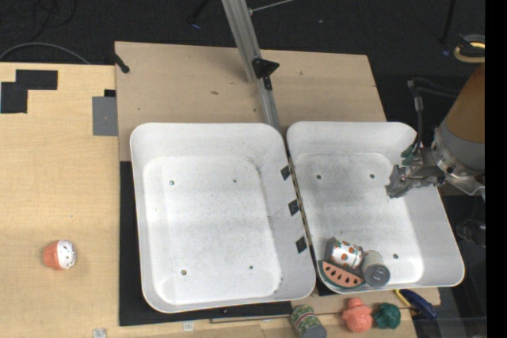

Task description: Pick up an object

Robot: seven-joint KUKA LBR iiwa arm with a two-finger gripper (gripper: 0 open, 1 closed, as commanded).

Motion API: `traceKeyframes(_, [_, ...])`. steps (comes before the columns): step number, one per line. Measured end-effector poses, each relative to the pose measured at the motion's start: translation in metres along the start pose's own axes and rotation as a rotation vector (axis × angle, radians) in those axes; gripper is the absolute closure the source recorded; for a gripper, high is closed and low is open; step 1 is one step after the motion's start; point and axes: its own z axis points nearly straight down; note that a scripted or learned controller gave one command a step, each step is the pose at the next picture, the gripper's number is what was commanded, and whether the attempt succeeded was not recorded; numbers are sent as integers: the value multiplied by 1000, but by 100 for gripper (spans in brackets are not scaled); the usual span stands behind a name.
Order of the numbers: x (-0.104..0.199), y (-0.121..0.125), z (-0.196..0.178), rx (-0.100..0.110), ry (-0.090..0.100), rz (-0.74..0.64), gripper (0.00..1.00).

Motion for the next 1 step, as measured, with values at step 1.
traceKeyframes(1, [50, -5, -13, 5, 4, -4, 100])
